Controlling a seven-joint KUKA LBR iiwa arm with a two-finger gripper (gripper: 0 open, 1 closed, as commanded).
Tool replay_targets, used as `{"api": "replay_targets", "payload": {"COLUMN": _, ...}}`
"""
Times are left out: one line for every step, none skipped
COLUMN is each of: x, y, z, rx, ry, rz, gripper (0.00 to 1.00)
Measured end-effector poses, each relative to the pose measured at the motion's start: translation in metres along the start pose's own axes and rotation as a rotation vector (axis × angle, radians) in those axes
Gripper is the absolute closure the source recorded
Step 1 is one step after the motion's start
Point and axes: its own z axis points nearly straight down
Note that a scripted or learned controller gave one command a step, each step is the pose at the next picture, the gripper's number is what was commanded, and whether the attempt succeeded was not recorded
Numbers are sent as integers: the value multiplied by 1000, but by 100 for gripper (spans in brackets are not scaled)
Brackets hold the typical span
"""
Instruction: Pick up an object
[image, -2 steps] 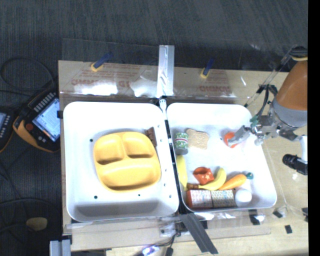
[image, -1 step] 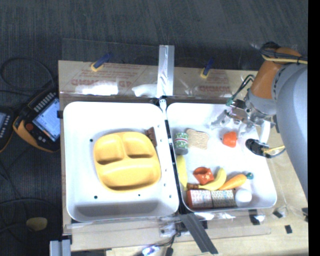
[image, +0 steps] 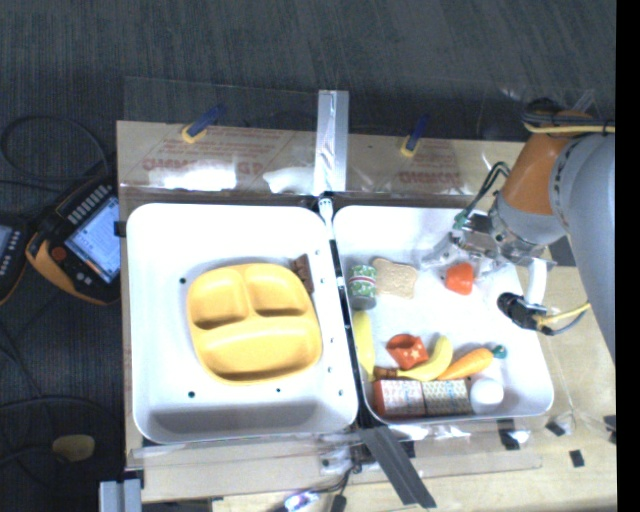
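Just below the gripper (image: 470, 248), a small red-orange object (image: 459, 278) (right bin (image: 540, 395)).

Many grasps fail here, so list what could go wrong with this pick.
1. The small red object sits just below the gripper near the right bin's back wall; a slightly offset closure could miss it or nudge it away.
2. The carrot, banana and red pepper lie bunched together, so a grasp there may catch two.
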Motion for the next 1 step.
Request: {"api": "replay_targets", "payload": {"x": -2, "y": -1, "z": -6, "rx": 5, "ry": -4, "rz": 1, "gripper": 100}}
